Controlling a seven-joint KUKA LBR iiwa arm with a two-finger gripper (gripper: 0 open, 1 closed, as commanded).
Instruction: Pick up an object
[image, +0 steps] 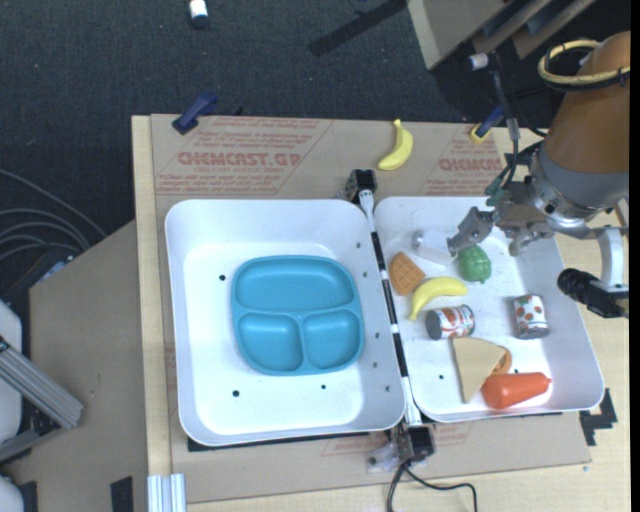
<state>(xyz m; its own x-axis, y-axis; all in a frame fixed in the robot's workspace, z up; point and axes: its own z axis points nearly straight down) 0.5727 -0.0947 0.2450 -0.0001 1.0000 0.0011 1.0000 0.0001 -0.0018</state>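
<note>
My gripper (497, 238) hangs over the back of the right bin (570, 262), open, its two grey fingers spread apart. A green round object (475, 265) lies on the bin floor just in front of the left finger (468, 232), and nothing is held between the fingers. A yellow banana (438, 293) lies in front of it, with a tan waffle (405, 272) to the banana's left. A red-and-white can (452, 321) lies on its side, and a small patterned can (529, 315) is to its right. A tan wedge (476, 362) and an orange carrot (515, 388) sit at the bin's front.
The left bin (200, 300) holds a blue divided plate (296, 312). A second banana (397, 148) lies on the cardboard behind the bins. A small pale object (424, 243) rests near the right bin's back left. The arm's grey body with its orange band (590, 120) looms over the right bin's back right.
</note>
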